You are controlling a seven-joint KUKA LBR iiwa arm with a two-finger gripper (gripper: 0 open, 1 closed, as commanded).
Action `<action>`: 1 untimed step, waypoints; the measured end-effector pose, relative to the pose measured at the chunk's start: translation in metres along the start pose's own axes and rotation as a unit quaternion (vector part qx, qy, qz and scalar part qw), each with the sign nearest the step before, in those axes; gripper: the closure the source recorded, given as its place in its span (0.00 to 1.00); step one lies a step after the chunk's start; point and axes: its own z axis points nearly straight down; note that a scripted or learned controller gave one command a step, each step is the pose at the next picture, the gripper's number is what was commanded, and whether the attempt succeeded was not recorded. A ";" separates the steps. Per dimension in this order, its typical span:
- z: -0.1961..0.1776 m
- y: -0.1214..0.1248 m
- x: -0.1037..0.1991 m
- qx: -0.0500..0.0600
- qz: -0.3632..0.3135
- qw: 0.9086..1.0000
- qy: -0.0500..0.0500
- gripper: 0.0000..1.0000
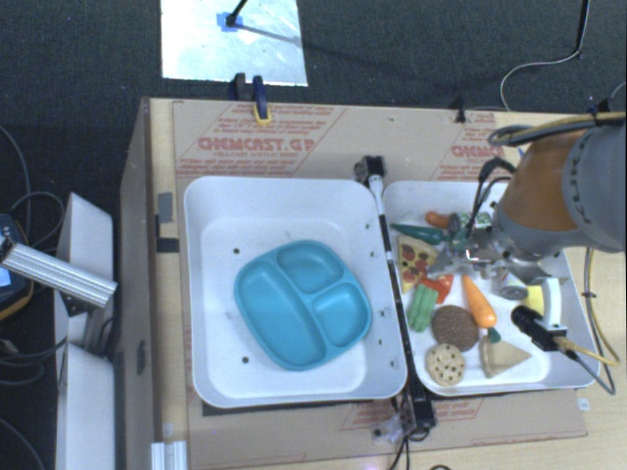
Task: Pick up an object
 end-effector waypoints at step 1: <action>0.007 -0.038 0.015 -0.005 0.000 1.000 -0.001 0.00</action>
